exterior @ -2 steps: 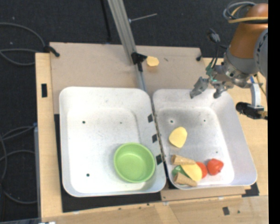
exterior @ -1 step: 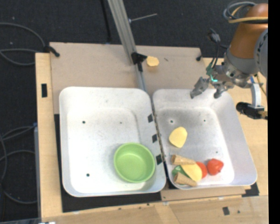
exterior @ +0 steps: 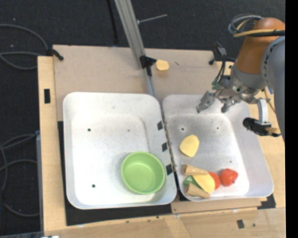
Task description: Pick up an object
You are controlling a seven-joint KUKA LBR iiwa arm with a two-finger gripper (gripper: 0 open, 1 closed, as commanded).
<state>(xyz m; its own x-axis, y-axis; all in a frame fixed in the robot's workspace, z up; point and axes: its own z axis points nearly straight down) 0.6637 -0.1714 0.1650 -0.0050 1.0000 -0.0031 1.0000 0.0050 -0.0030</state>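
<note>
A tan bench (exterior: 99,68) is set on a dark floor strewn with cables (exterior: 10,38). Two white bins are borne side by side: in the left bin (exterior: 89,113) a green bowl (exterior: 143,172) is seen near the front. In the right bin (exterior: 248,152) a yellow piece (exterior: 189,146) lies mid-floor, with a red tomato (exterior: 229,176) and other items clustered at the front edge. The jaws (exterior: 216,103) are spread open over the bin's far edge, with nothing held. A metal post (exterior: 131,29) rises behind.
</note>
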